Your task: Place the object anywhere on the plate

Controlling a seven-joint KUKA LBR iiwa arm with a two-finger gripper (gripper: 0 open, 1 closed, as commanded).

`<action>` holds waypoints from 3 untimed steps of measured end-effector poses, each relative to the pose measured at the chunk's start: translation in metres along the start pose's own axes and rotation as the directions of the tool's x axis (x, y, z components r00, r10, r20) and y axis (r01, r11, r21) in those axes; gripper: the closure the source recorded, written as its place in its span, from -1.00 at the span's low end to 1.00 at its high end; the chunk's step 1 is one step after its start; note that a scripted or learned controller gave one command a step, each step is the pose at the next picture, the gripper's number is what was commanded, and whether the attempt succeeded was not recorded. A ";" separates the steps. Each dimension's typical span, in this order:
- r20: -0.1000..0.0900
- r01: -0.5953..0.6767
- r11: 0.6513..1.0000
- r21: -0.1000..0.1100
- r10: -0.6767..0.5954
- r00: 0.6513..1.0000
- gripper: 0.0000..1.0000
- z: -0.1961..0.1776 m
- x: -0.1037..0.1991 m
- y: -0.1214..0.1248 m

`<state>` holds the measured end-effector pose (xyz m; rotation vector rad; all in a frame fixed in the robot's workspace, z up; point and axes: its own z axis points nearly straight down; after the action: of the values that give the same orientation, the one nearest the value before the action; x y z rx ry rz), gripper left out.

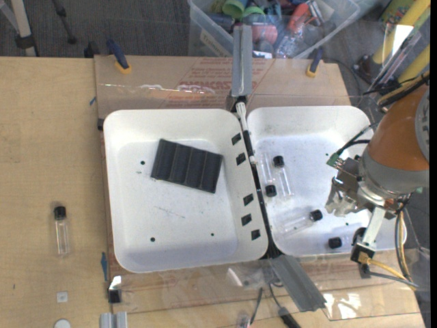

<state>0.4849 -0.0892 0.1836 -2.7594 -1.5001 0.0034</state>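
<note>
A dark ribbed rectangular plate (186,165) lies tilted in the left bin (123,244). The right bin (307,118) holds clear vials with black caps. Two vials (281,176) (265,180) lie near the divider, and a third vial (298,220) lies nearer the front. A small black cap (334,242) rests by the front right. My gripper (339,202) hangs low over the right side of the right bin, just right of the third vial. The wrist body covers its tips.
Another vial (61,228) lies on the wooden bench left of the bins. A clear tub of coloured toys (273,9) stands behind the bins. Black clips (246,180) run along the divider between the bins. Cables trail at the arm's right.
</note>
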 end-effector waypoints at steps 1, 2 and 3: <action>0.000 -0.425 0.905 0.001 0.425 0.905 1.00 -0.030 0.017 0.038; 0.000 -0.712 0.702 0.001 0.712 0.702 1.00 -0.036 0.045 0.059; 0.003 -0.671 0.742 0.003 0.671 0.742 1.00 0.000 0.084 -0.033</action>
<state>0.5030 -0.0006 0.1832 -3.1125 -0.4081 0.0087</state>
